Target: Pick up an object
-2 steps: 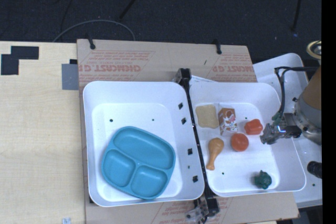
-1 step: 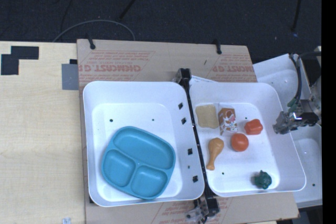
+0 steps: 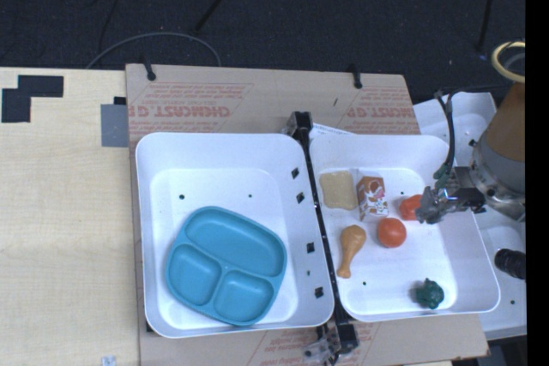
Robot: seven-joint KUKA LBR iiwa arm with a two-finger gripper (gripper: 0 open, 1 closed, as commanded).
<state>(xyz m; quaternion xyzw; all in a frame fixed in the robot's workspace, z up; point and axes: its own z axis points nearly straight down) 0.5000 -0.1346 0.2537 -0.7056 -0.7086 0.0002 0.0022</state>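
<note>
The right bin (image 3: 467, 274) holds several small items. These are a tan bread slice (image 3: 339, 189), a red and white carton (image 3: 371, 196), a round red tomato (image 3: 391, 232), a tan drumstick (image 3: 350, 249) and a dark green piece (image 3: 430, 294). A smaller red item (image 3: 410, 206) lies beside the carton, right against my gripper (image 3: 431, 208). My gripper reaches in over the right bin's right side, low above the floor. Its tip is small and dark against the arm.
The left bin (image 3: 214, 146) holds a blue divided plate (image 3: 226, 266). A black clip bar (image 3: 309, 210) runs along the seam between the bins. Cardboard (image 3: 257, 103) lies under both bins, with a wooden bench top (image 3: 60, 219) to the left.
</note>
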